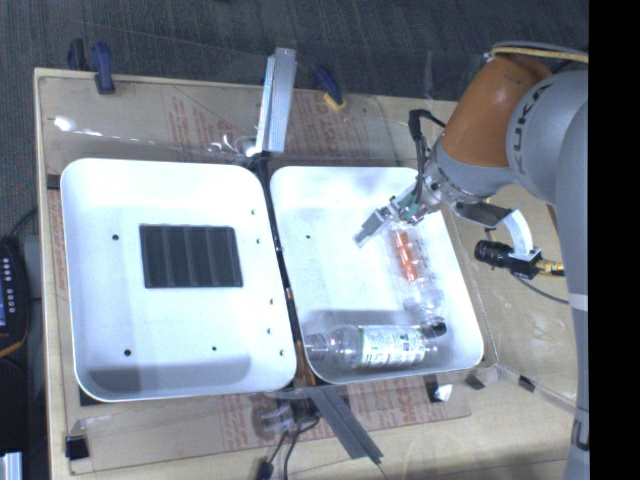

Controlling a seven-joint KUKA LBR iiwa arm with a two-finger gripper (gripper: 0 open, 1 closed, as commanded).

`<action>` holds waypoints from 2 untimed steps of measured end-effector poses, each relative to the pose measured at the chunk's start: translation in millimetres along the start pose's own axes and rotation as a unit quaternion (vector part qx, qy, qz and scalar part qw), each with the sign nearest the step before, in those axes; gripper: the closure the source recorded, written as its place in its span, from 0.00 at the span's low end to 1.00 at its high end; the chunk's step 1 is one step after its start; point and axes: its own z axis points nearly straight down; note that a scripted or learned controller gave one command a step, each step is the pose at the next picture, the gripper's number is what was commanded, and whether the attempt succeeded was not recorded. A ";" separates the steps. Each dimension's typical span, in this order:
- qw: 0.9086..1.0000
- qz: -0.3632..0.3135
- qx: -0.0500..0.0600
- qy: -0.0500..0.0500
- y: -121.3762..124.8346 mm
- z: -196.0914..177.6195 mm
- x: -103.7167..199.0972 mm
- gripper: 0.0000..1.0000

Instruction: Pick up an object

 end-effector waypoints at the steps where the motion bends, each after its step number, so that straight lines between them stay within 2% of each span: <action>1: 0.999 -0.035 0.001 0.001 -11.2 -3.2 6.1 0.00; 2: 0.999 -0.034 0.001 0.000 -9.1 10.6 4.5 0.00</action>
